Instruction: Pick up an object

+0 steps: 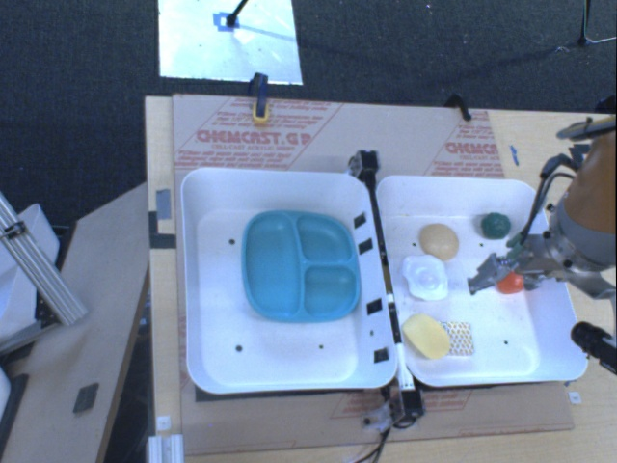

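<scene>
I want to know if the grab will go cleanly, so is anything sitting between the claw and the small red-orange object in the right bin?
Nothing visible does. The claw is already right at the small red-orange object, which lies on the floor of the shallow white right bin. The white fried-egg toy lies apart to the left.

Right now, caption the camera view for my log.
Gripper low in right bin beside a red object; blue tray in left bin.
</scene>
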{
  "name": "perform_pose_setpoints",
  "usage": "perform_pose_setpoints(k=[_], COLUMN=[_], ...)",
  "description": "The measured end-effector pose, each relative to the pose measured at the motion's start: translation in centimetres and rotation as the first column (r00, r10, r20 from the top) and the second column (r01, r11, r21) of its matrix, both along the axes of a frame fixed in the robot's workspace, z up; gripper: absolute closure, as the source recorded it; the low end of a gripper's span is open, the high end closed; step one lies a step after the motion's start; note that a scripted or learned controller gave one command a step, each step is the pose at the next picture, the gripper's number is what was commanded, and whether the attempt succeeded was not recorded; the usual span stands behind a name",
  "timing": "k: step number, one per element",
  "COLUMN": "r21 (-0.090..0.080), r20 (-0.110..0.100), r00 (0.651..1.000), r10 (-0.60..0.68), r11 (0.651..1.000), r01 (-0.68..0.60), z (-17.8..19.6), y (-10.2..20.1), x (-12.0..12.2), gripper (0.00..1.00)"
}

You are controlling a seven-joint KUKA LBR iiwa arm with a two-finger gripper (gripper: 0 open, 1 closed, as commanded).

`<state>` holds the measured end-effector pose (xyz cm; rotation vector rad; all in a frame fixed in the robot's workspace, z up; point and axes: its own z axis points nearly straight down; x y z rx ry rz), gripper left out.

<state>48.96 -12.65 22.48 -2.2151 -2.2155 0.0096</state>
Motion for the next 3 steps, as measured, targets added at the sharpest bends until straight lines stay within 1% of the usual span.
perform_pose_setpoints(k=[1, 2, 3], r21=[-0.002, -0.001, -0.001], r20=[0.012, 0.009, 0.008], r00=[1.000, 1.000, 1.000], r10=[0.003, 0.001, 0.000], r11=[1.000, 1.000, 1.000], r01=[-0.003, -0.001, 0.000], z=[0.6, -4.0, -8.2], y=[0.0, 0.8, 0.9], x=[0.3, 0.6, 0.7], gripper=[0.00, 0.00, 0.00])
